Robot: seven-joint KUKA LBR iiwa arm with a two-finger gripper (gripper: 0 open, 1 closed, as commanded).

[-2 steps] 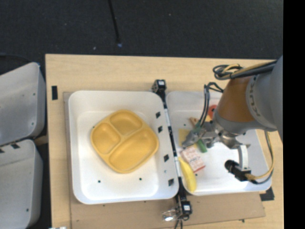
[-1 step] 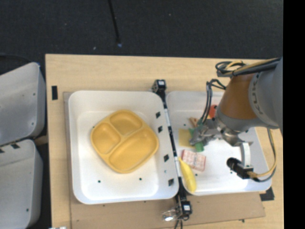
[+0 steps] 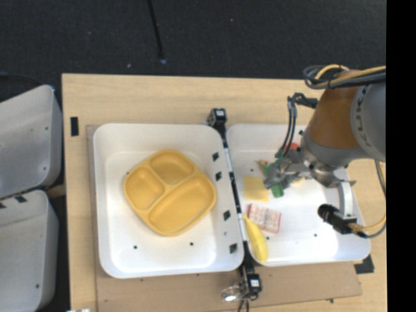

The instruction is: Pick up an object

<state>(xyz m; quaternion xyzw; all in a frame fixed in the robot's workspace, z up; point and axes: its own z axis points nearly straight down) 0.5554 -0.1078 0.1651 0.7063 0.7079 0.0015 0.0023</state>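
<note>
Hovering over the right bin (image 3: 338, 249), your gripper (image 3: 278, 177) hides its finger spread; a yellow block (image 3: 255, 188) lies just beside.

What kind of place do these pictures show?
Probably a robot test bench in a laboratory: two shallow white plastic bins side by side, a grey and orange robot arm, a yellow divided plastic plate.

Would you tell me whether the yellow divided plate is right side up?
Right side up: the yellow divided plate shows its three hollow compartments facing upward in the left bin.
</note>
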